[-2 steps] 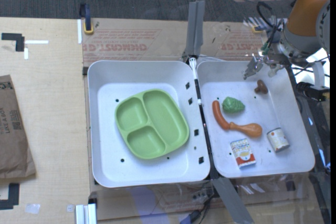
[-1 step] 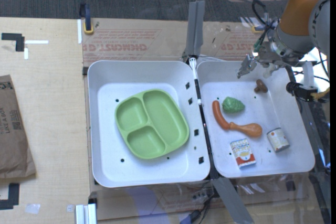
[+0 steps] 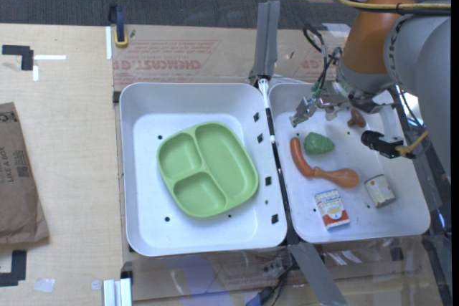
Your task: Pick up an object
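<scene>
At the far left edge of the frame, a brown paper bag is seen lying flat on the wooden bench. Right of it, in the middle of the frame, the left bin is set, and a green plate with 3 compartments is held in its centre, tilted a little. A strip of cardboard with red print is laid along the top of this bin.

The right bin is placed just beside the left one, the 2 touching along their inner walls. In it, 5 things are found. An orange spoon-shaped toy is laid at its middle left, with a green lump just above it and touching or nearly touching it. Below these, near the lower edge, a small carton with red and white print is seen. To the right, a small grey-and-tan box is placed, well apart from the carton. A small brown piece is lodged near the upper wall.

The gripper is hung over the upper left of the right bin, above the green lump. Its fingers are seen slightly apart, and nothing is clamped between them. The grey arm with its orange band is entered from the upper right.
</scene>
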Available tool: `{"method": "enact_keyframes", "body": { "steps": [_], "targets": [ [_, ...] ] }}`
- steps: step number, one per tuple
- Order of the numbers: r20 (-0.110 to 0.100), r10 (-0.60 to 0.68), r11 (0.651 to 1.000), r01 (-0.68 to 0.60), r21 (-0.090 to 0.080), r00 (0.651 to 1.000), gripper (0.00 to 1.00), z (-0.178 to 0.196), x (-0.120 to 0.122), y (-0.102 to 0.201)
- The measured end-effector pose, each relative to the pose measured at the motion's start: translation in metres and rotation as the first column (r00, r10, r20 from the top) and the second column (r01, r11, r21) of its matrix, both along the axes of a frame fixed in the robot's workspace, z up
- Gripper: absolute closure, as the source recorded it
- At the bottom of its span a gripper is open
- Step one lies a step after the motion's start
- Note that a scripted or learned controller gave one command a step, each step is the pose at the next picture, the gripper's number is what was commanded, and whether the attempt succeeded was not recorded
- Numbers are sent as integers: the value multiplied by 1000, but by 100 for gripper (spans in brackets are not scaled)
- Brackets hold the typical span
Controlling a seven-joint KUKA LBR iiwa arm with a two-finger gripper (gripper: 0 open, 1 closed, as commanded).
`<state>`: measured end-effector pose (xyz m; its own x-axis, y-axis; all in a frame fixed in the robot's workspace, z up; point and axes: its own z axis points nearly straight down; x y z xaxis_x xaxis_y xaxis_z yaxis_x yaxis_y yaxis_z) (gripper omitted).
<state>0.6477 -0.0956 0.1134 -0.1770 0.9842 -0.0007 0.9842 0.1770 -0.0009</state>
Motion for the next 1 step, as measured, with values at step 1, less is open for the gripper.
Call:
{"method": "enact_keyframes", "body": {
  "steps": [1],
  "targets": [
    [-1, -45, 999, 45, 1, 999, 0, -22, -59, -5]
  ]
}}
